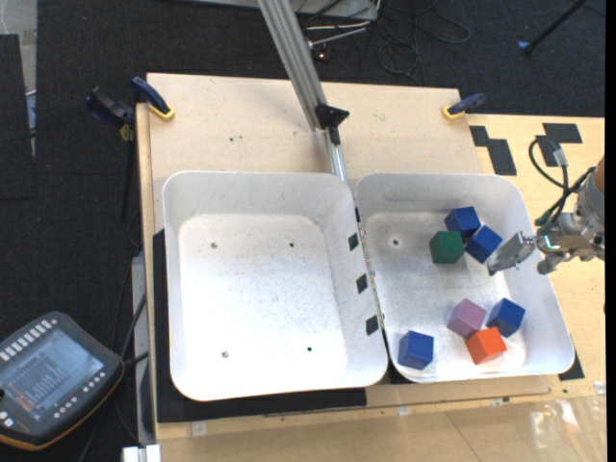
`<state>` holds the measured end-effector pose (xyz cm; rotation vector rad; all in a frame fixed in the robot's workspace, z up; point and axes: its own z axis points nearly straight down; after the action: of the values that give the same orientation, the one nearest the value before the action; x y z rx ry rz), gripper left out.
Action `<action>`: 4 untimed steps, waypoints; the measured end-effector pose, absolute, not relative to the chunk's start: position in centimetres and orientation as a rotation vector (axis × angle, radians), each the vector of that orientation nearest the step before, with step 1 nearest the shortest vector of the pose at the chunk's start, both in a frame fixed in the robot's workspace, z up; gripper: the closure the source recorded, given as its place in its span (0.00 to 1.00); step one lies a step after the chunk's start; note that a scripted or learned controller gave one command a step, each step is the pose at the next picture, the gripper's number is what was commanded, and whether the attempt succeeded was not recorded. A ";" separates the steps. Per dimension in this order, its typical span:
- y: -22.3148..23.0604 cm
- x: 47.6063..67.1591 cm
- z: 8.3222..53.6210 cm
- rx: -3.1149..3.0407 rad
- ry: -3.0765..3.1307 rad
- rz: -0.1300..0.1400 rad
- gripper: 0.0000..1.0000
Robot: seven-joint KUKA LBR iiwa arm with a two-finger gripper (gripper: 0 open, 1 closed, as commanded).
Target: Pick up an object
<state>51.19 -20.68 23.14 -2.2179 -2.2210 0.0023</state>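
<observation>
arm: grey arm with an orange band enters at the right edge, its two-finger jaws (508, 255) over the right rim area of the right-hand shallow white bin (500, 192).
jaws: one grey finger shows, slanting down-left toward the blocks; cannot tell whether they are released or clenched, and no block is seen between them.
upper blocks: two blue wooden cubes (463, 220) (483, 243) touching, a green cube (446, 247) just beside them on the left; the lower blue one lies just left of the jaws.
lower blocks: a lilac cube (468, 316), an orange cube (486, 345) and a blue cube (507, 315) clustered; another blue cube (416, 348) apart near the front-left.
left bin: left-hand shallow white bin (192, 200) beside the right one on the pale desk (250, 114).
</observation>
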 end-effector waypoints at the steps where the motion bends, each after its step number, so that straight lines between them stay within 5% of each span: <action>1: -20.7 51.3 23.3 -2.221 -2.222 0.000 0.00; 3: -20.6 51.0 11.6 -2.219 -2.217 0.003 0.00; 4: -20.6 51.3 9.8 -2.227 -2.224 -0.008 0.00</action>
<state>51.31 -20.60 9.77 -2.2265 -2.2240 -0.0076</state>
